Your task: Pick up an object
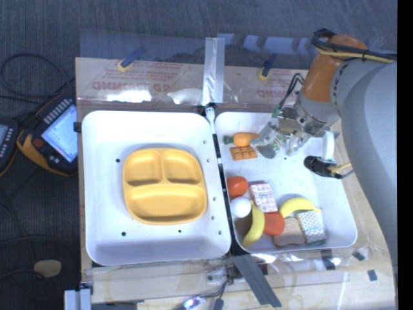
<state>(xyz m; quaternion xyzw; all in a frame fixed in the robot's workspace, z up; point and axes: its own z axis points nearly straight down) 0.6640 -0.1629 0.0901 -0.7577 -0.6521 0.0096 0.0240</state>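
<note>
My gripper (281, 144) hangs over the back of the right bin (335, 202), open, with nothing between its fingers. Just left of it lie a small orange fruit (244, 138) and an orange waffle piece (242, 152). Further forward in the same bin are a red tomato (237, 185), a white egg (241, 206), a banana (257, 225), a pink-and-white box (262, 196), a yellow fruit (298, 205), a red piece (274, 223), a brown slab (288, 236) and a patterned carton (312, 226).
The left bin (103, 141) holds a yellow divided plate (166, 185). A black part (317, 165) of the arm sits low over the right bin's right side. The grey arm (371, 128) covers the bench's right edge. A teach pendant (55, 137) lies off the bench at left.
</note>
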